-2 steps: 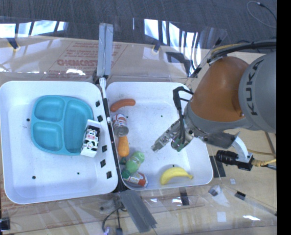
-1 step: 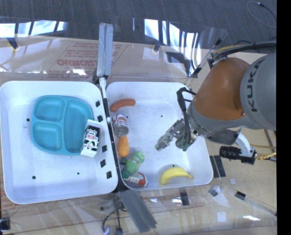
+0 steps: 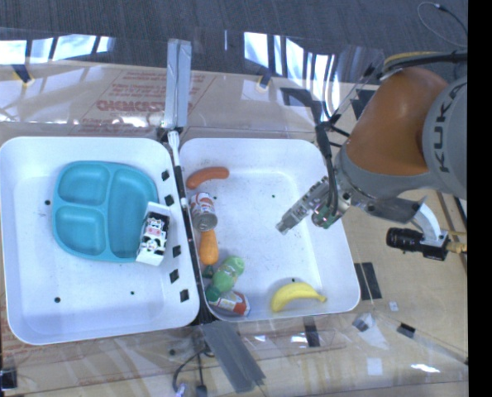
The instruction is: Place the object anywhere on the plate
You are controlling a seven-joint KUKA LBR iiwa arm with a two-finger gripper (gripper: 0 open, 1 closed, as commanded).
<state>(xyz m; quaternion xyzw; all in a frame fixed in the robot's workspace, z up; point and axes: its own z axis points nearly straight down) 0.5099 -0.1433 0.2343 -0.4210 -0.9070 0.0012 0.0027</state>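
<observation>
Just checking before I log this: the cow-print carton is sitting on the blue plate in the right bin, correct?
Not quite. The camera view shows the cow-print carton on the blue plate's edge, but in the left bin, not the right one.

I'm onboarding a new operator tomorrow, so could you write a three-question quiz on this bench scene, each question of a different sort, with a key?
1. True or false: the milk carton rests on the right edge of the blue plate in the left bin.
2. Multiple choice: which item lies nearest the front right corner of the right bin? A) hot dog B) banana C) soda can
3. Fill in: the gripper hangs over the ____ bin.

Key: 1 true; 2 B; 3 right.
</observation>
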